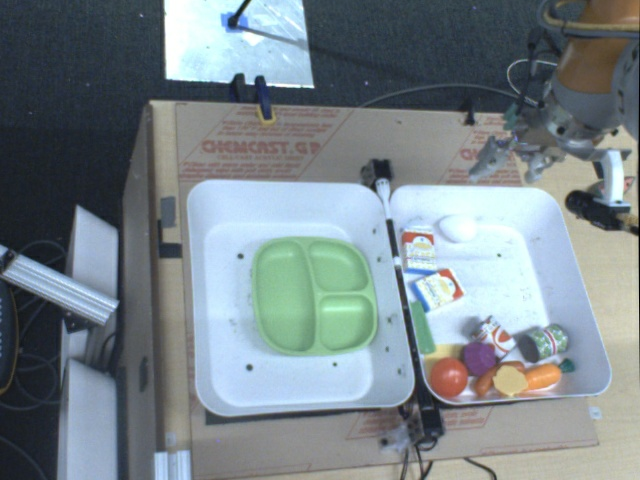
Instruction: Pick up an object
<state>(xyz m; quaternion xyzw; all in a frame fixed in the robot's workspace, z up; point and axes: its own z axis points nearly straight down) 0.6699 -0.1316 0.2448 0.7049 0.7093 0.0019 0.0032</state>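
While my tool (512, 158) hangs above the far edge of the right bin (575, 258), with its fingers spread and nothing between them, the step in hand is choosing a target and coming down on it cleanly. I judge the white egg-shaped piece (459, 228) the easiest reach, lying alone near the far wall, though its smooth round surface could slip; I would close across its narrow width. The two small printed cartons (428, 266) by the divider are flat-sided and should grip better. The near right corner is crowded: a glossy red tomato (449, 377), a purple piece (480, 358), an orange carrot (540, 376) and a small can (543, 342). The left bin (220, 268) holds a pale green divided plate (314, 296).
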